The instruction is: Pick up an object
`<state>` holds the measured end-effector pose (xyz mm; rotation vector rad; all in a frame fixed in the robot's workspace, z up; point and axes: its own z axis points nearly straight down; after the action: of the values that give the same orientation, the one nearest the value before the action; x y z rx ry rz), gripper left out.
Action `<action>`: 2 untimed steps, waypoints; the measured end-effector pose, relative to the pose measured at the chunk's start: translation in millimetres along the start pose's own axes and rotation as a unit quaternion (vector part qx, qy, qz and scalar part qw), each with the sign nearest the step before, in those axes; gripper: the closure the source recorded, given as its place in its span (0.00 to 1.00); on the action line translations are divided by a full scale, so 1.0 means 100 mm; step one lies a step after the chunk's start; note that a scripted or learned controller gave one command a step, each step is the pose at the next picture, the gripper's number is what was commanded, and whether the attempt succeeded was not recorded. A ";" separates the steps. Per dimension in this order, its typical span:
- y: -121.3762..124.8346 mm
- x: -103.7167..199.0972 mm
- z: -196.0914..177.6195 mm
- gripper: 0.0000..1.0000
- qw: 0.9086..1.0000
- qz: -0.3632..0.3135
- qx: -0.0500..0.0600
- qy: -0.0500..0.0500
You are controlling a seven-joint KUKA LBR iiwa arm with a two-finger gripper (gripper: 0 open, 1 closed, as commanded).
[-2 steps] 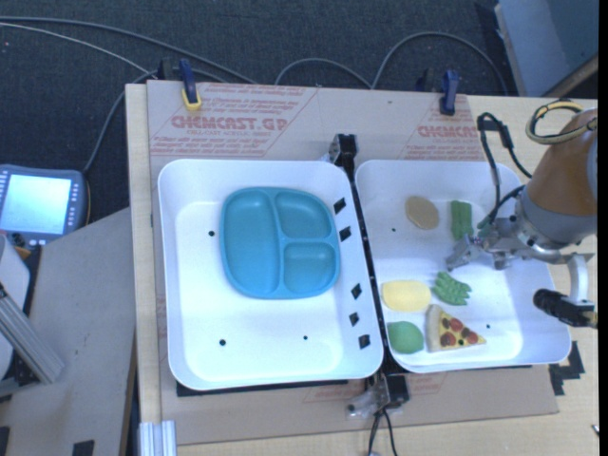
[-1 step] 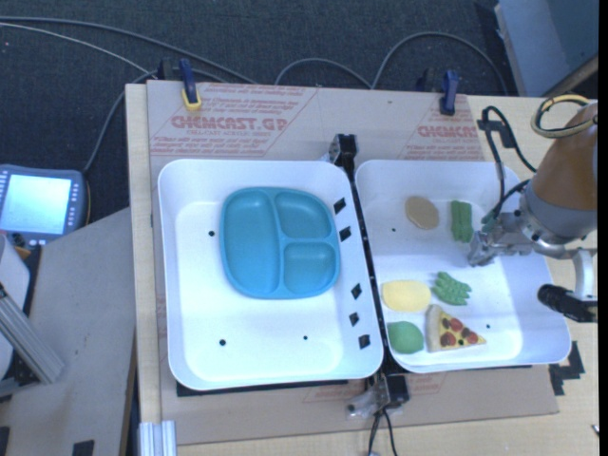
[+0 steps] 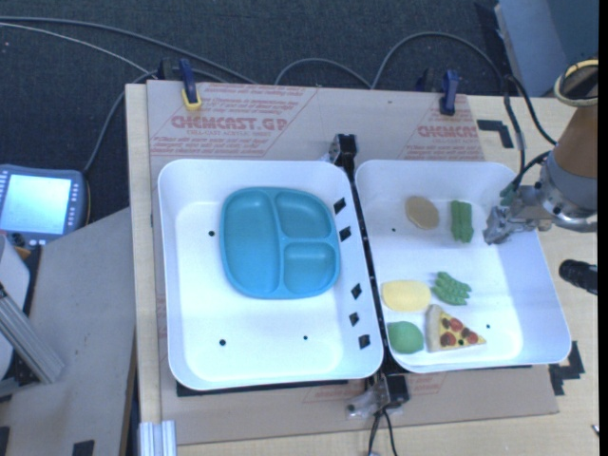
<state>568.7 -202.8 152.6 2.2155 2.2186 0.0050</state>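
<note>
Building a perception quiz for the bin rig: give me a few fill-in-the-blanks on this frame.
1. The blue sectioned plastic tray lies in the ____ bin.
2. The tray has ____ compartments.
3. The toy pizza slice sits in the right white bin, near its ____ edge.
4. The grey gripper is above the right bin's ____ side.

Missing words: left; three; front; right

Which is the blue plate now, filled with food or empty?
Empty. The blue plate lies flat in the left bin, all three compartments bare.
</note>
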 end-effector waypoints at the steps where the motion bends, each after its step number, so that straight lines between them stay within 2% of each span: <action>1: 0.02 0.00 -0.55 1.00 1.000 0.000 0.000 0.000; 2: -0.03 0.51 -0.68 1.00 1.000 -0.002 0.003 0.003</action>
<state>565.3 -152.1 220.9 2.2168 2.2293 0.0029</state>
